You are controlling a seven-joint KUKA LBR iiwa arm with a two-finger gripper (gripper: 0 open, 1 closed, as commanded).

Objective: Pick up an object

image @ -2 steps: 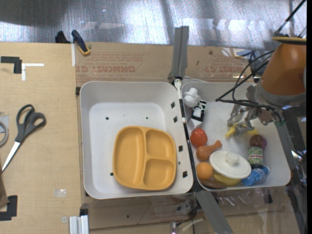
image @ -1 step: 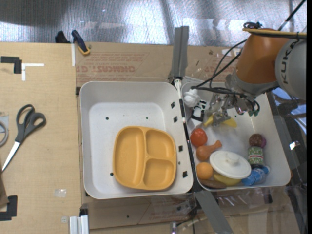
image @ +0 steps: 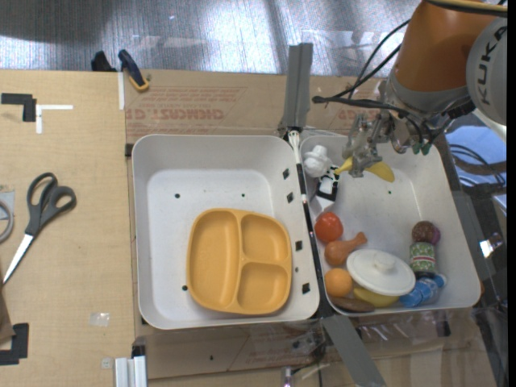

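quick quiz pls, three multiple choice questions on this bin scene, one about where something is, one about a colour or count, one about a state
1. Where does the yellow divided tray lie?
A. in the left bin
B. in the right bin
C. on the cardboard by the scissors

2. How many compartments does that tray have?
A. two
B. three
C. five

3. How do the scissors lie?
A. standing in a cup
B. inside the right bin
C. flat on the bench, left of the bins

Answers:
1. A: the tray rests on the floor of the left bin, while the right bin holds the toy food and the white lid.
2. B: ridges split it into one long section and two smaller ones.
3. C: the scissors lie flat on the bench surface, well left of both bins.
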